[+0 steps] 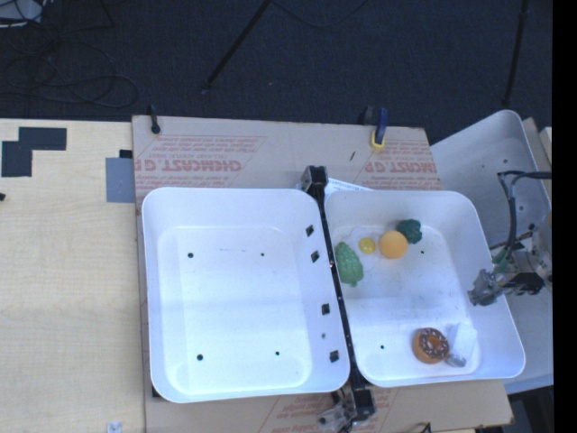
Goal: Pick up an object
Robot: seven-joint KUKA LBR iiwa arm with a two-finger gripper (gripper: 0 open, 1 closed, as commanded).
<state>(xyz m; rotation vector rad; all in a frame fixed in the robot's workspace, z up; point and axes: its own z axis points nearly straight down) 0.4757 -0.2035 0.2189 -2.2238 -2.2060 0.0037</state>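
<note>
While the gripper (pixel 484 289) sits at the right rim of the right bin (pixel 491 332), note that you cannot tell from this view how its hand is set; nothing is seen in its grasp. It hangs over the rim edge, apart from every object in the bin.

You will find the candidate objects all in the right bin. A green leafy piece (pixel 348 263) lies close to the divider (pixel 327 278) between the bins. A small yellow piece (pixel 367 244) lies just beside an orange ball (pixel 393 244), and a dark green piece (pixel 410 231) touches or nearly touches the ball on its far side. A brown ring-shaped donut (pixel 431 345) lies near the front right corner, with a pale clear item (pixel 460 341) just beside it; what that item is cannot be told.

The left bin (pixel 149 269) stands beside it, black clips along the shared edge. Both bins rest on a cardboard sheet (pixel 225 156) printed in red, clamped at its far edge by a blue and yellow clamp (pixel 380 129). A pale wood bench (pixel 63 278) extends left; dark floor (pixel 270 43) with cables lies beyond.
</note>
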